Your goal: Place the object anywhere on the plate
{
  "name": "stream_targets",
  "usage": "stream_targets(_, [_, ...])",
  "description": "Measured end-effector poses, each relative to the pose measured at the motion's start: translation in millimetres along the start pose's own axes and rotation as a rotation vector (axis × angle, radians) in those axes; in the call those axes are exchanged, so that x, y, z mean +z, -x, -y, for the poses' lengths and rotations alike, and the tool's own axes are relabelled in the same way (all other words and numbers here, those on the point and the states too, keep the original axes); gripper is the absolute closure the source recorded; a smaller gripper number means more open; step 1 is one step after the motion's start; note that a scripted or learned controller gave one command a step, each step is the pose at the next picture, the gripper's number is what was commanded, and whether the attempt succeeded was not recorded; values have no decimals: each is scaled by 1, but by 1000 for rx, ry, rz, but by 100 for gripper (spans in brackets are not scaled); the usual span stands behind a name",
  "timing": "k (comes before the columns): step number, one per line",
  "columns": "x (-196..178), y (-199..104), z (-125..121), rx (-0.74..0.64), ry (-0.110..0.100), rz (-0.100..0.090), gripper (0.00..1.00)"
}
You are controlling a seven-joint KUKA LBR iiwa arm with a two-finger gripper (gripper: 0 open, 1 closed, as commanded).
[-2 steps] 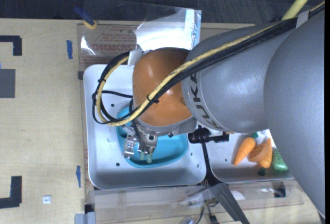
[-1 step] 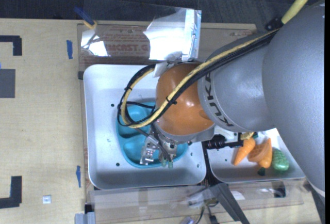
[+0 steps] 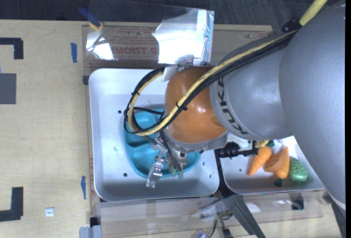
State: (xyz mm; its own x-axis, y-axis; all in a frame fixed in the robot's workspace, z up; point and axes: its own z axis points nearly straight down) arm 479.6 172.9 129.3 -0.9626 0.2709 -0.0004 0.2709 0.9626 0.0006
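A blue plate (image 3: 138, 153) lies in the left white bin (image 3: 104, 122), mostly covered by the arm. My gripper (image 3: 159, 168) hangs low over the plate's near edge, below the orange wrist band (image 3: 189, 108). I see no object in it from this angle. In the right bin (image 3: 263, 183) lie two orange carrot-like pieces (image 3: 260, 160) (image 3: 279, 161) and a green textured piece (image 3: 298, 171), close together near the bin's front.
The big grey arm body (image 3: 285, 78) covers most of the right bin and the wall between the bins. Black and yellow cables (image 3: 143, 122) loop over the left bin. A clear plastic sheet (image 3: 164, 39) lies behind the bins.
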Motion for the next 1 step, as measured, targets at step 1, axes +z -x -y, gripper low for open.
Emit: stream_targets(1, [-10,0,-1,0,2,-1,100])
